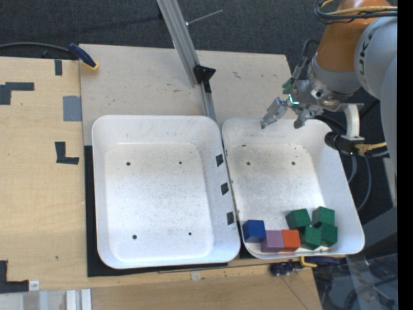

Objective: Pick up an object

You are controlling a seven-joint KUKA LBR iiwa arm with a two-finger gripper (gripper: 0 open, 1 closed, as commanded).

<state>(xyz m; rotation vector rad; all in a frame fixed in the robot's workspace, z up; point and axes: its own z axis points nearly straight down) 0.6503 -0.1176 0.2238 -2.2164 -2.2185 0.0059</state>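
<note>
Currently the jaws point(284, 115) hang above the far rim of the right bin point(335, 173), spread apart with nothing between them. That open stance suits an approach: a block can pass between the two fingers only while they stand apart.

The candidate objects lie well away from the jaws, crowded into the near corner of the same bin. The blue cube point(254, 230) sits at the end of the row, with the purple cube point(275, 239) and the orange cube point(291, 239) touching in line beside it. The green blocks point(313, 225) are piled against the bin wall just beyond.

The blue cube has one free side, so it probably offers the clearest grip. The left bin point(103, 173) lies beside the right one on the counter point(142, 76).
</note>
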